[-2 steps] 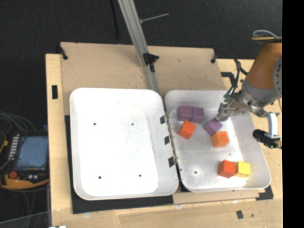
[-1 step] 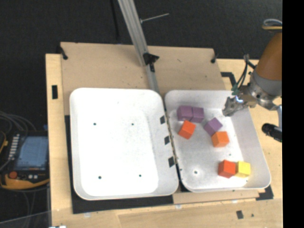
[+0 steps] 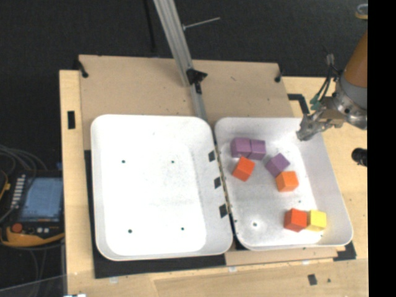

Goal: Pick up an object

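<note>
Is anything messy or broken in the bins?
Nothing stands out. The blocks all lie inside the right bin: purple ones, orange ones and a yellow one. None is spilled onto the bench. The gripper hangs over that bin's far right corner.

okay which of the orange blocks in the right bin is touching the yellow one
The orange block at the near right corner, pressed against the yellow block. The other two orange blocks lie farther back, apart from it.

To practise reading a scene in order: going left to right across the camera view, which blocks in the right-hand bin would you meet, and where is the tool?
Purple pair of blocks → lone purple block → orange block beside it → red-orange block → yellow block. The tool hangs over the right bin's far right corner.
</note>
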You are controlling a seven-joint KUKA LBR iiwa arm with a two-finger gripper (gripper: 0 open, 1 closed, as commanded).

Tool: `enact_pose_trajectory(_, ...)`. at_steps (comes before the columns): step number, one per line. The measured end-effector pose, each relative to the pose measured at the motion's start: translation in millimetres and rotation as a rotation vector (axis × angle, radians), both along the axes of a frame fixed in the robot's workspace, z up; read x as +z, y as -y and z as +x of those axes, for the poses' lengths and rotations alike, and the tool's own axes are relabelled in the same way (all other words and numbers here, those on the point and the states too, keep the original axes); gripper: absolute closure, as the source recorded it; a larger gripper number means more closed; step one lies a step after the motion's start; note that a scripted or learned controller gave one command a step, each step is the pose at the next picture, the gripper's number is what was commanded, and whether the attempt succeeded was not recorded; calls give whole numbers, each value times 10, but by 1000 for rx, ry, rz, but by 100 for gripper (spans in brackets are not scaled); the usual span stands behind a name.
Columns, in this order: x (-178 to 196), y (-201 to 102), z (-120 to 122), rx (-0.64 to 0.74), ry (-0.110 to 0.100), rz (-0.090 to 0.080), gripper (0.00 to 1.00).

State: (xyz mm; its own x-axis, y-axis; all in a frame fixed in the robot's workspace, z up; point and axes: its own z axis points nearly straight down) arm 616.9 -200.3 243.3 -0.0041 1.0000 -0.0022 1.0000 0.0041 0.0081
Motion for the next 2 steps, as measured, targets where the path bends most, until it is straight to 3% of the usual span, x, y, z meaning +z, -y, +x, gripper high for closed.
enact_pose_trajectory(1,550,13,13,1,0,-1,100)
enact_pose_trajectory(2,459,-564,-155,1,-7,2,100)
